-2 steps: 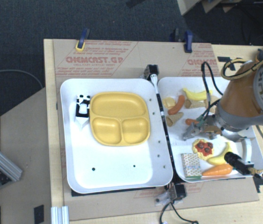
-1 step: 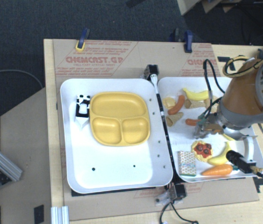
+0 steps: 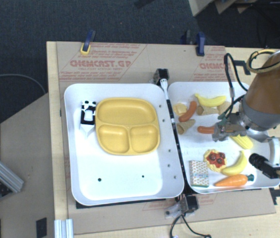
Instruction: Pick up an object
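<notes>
So the bench is plain brown board with red lettering printed on its far part, and two shallow white bins sit on it side by side, both smooth plastic with rounded corners.

Left bin (image 3: 80, 148): a yellow plate (image 3: 127, 124) with three compartments, one long one at the far side and two smaller ones nearer. It looks glossy and molded. Just left of it, touching or almost touching its edge, is a small black and white thing (image 3: 87, 114) I can't make out, too blocky and tiny.

Right bin (image 3: 189, 90) is where the toy food is. At the far side there's a yellow banana (image 3: 210, 100), curved and smooth, with an orange-red sausage (image 3: 188, 111) near it and a couple of tan lumps further left that I can't identify. Another red sausage (image 3: 205, 130) lies just left of the gripper (image 3: 223, 131). At the near side: a little pizza slice (image 3: 215, 159) with red dots, a second banana (image 3: 234, 164), an orange carrot (image 3: 231, 181) with a green tip, and a pale patterned packet (image 3: 198, 173).

The arm comes in from the right, orange band and grey body covering a good chunk of the right bin. The gripper is low over the middle of that bin, and something yellow (image 3: 243, 142) pokes out from under it, partly hidden. Can't tell how its tool end is set; it's a dark blur.
</notes>
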